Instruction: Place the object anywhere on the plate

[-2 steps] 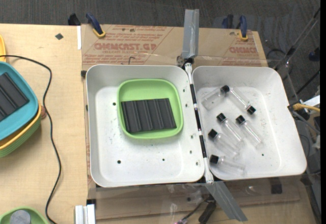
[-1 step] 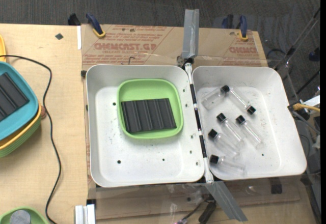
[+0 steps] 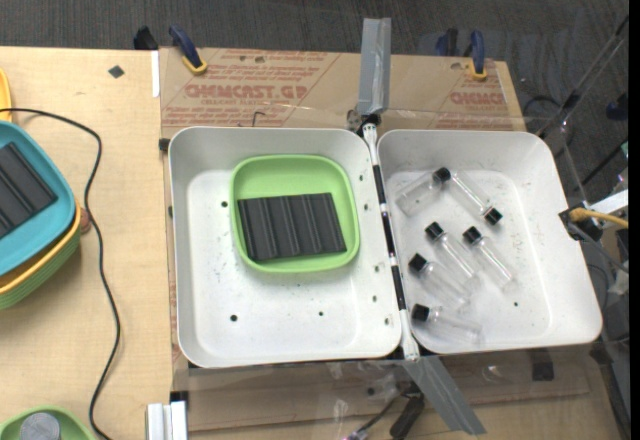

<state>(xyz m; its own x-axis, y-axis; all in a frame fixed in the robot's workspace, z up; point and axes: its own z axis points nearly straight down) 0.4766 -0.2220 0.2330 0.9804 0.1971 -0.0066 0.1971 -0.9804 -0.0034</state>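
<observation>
You are looking at a green plate [image 3: 295, 178] sitting in the left bin [image 3: 190, 258]; clear black-capped vials [image 3: 455, 248] are lying in the right bin [image 3: 560, 228].

Dark-yellow part [image 3: 598, 216] at right edge, poss. arm; can't tell.

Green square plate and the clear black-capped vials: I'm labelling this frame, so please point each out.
Green square plate [image 3: 247, 180]: camera view, upper-left rim.
Clear black-capped vials [image 3: 463, 195]: camera view, glass body of the topmost vial.
</observation>
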